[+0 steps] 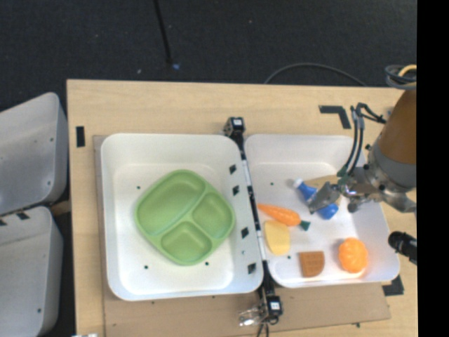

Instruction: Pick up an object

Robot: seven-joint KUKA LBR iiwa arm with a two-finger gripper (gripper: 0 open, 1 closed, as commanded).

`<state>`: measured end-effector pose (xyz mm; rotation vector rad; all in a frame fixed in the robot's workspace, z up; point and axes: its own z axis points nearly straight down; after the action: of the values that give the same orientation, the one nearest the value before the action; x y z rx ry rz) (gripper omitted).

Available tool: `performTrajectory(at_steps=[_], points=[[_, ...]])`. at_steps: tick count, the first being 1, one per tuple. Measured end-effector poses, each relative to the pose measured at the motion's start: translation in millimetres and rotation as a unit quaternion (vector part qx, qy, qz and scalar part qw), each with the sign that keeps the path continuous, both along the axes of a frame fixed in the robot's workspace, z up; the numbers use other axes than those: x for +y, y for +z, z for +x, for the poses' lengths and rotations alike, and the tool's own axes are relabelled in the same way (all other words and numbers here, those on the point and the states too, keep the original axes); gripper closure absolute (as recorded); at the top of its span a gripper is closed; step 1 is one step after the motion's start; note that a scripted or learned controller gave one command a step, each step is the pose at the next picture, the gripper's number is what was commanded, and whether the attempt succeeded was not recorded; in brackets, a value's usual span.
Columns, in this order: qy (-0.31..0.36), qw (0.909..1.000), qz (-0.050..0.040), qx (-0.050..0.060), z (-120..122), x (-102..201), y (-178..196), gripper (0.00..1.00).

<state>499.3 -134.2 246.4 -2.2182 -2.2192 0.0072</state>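
While the claw (pixel 335 196) hangs low in the right bin (pixel 280 153), grip state unclear, a blue object (pixel 309 190) lies touching its left side, long axis slanting down-right.

Two white bins on the desk (pixel 84 111) — left bin (pixel 112 188) and right bin (pixel 295 149). One green divided plate (pixel 184 217) in the left. The right has five items — one carrot (pixel 278 215), one yellow block (pixel 277 239), one brown block (pixel 311 262), one orange (pixel 353 255), one blue thing (pixel 309 192).
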Motion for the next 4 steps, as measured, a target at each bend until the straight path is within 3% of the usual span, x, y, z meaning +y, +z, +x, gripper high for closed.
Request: performTrajectory(at_steps=[2, 3, 4], points=[[-0.001, 1.0000, 0.0005, 0.001, -7, -10, -113, 0.00], [-0.001, 1.0000, 0.0010, 0.000, -5, -11, -102, 1.00], [0.001, 1.0000, -0.0008, -0.005, -1, -12, -40, 1.00]])
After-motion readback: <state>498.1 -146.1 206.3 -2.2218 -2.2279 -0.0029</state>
